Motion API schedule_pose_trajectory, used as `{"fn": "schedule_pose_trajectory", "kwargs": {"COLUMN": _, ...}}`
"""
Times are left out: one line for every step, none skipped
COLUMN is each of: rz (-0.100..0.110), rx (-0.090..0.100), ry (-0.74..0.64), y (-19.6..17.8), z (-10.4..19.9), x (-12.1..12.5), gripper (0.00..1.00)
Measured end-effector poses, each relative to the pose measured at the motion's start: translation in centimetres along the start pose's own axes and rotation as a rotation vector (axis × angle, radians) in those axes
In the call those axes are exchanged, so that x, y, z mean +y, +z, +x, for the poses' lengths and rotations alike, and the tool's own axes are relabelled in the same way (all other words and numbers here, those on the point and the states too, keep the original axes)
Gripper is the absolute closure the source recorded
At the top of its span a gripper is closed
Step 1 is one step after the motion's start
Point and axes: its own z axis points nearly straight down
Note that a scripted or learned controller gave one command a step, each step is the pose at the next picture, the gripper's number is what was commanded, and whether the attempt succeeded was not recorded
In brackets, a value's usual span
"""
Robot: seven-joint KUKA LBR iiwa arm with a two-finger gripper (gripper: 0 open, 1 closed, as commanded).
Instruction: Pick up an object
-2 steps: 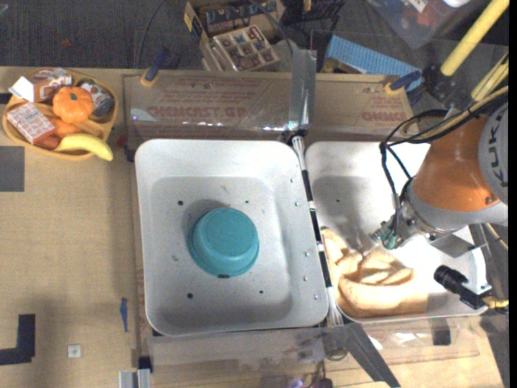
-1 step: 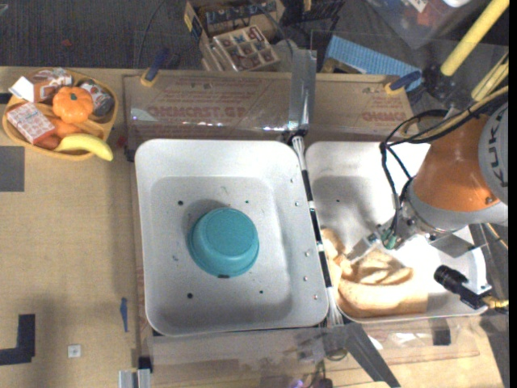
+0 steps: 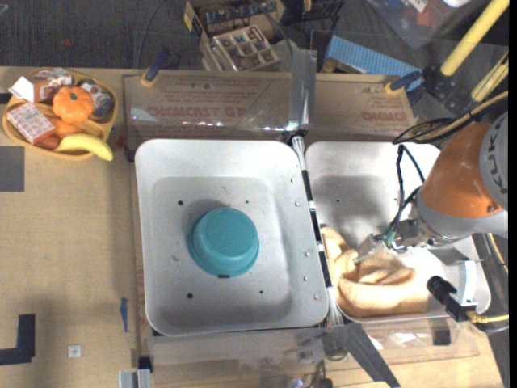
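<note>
The wooden bench carries two shallow white bins side by side: the left bin and the right bin, their edges touching. A basket of toy food sits at its far left corner.

The teal bowl sits upside down near the middle of the left bin, with bare white floor open all around it, widest toward the far wall. To the bowl's right, the shared rim between the bins rises as a barrier. Beyond that rim, a tan, bread-like object crowds the near part of the right bin, and the arm and tool hang just above it. The far part of that bin's floor lies open.
</note>
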Motion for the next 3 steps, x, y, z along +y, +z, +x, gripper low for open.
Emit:
{"fn": "schedule_pose_trajectory", "kwargs": {"rz": 0.007, "rx": -0.002, "ry": -0.066, "y": -6.6, "z": -0.2, "x": 7.4, "gripper": 0.00}}
{"fn": "schedule_pose_trajectory", "kwargs": {"rz": 0.009, "rx": 0.000, "ry": 0.026, "y": -0.8, "z": -1.7, "x": -0.9, "gripper": 0.00}}
{"fn": "schedule_pose_trajectory", "kwargs": {"rz": -0.007, "rx": -0.008, "ry": -0.071, "y": -0.2, "z": 2.1, "x": -1.6, "gripper": 0.00}}
